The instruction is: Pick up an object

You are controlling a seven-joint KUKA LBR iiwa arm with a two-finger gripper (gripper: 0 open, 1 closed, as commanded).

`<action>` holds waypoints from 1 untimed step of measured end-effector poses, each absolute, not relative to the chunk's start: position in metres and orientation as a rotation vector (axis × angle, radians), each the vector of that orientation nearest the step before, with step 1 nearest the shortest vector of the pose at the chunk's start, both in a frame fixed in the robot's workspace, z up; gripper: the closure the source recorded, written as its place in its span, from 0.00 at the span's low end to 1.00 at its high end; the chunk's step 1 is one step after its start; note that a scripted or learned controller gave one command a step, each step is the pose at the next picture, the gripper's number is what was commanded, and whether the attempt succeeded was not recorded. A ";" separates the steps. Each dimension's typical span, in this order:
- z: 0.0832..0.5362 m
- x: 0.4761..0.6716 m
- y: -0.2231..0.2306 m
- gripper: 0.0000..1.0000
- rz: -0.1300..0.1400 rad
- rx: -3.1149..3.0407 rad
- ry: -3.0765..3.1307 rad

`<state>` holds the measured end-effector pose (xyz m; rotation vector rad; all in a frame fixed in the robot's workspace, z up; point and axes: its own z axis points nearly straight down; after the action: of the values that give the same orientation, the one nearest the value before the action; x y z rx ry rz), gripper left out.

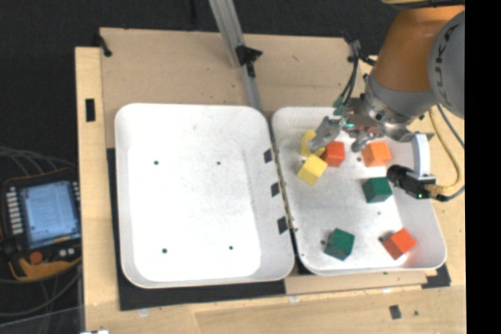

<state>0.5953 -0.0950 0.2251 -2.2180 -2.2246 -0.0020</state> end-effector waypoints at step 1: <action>0.225 0.595 -0.095 0.00 -0.003 -2.221 -2.222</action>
<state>0.5953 -0.0950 0.2251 -2.2206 -2.2224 -0.0032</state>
